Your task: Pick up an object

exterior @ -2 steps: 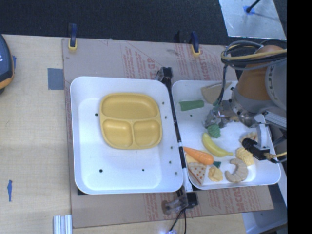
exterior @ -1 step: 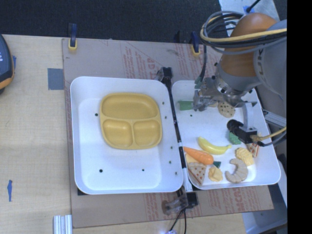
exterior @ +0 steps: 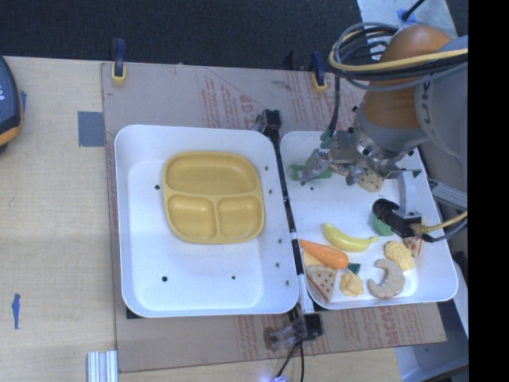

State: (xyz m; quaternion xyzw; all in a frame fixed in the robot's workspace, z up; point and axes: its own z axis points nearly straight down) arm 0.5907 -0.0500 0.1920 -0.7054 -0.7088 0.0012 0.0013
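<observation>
Presently your claw [exterior: 338,165] hangs low in the right bin [exterior: 437,289]; whether it grips anything, you cannot tell. Banana [exterior: 348,238] and carrot [exterior: 324,253] lie just below it. Crowded toys risk a glancing, failed grasp.

Yellow divided plate [exterior: 213,195] in left bin [exterior: 127,213]; blue clamps [exterior: 118,58] at cardboard edge.
</observation>
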